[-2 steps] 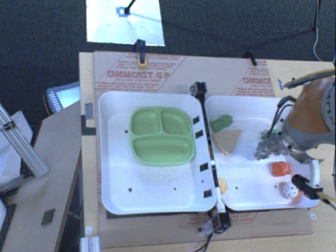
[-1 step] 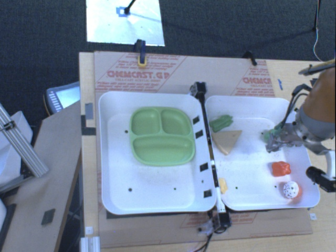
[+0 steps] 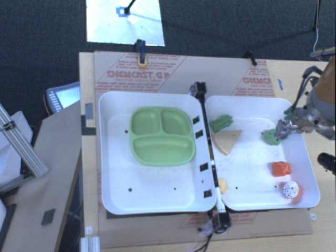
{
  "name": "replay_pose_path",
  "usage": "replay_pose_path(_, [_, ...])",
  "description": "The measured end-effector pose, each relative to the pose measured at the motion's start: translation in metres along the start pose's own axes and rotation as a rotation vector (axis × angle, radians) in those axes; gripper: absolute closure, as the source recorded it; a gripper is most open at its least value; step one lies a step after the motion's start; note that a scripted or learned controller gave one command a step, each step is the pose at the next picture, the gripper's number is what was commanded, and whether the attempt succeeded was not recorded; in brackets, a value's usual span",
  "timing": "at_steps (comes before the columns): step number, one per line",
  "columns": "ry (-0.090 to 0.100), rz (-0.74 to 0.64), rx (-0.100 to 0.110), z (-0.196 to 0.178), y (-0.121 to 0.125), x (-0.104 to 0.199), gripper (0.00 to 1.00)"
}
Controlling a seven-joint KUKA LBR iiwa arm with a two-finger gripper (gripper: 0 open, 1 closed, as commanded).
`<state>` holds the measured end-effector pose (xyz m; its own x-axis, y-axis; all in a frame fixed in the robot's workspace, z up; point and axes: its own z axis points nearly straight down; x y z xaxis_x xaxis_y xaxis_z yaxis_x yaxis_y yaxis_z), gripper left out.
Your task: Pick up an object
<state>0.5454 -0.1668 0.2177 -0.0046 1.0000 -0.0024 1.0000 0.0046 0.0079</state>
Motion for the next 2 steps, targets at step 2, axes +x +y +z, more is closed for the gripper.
replay_pose_path(2, [0.004, -0.003, 0.008, 0.0, -0.007, 0.049, 1.0])
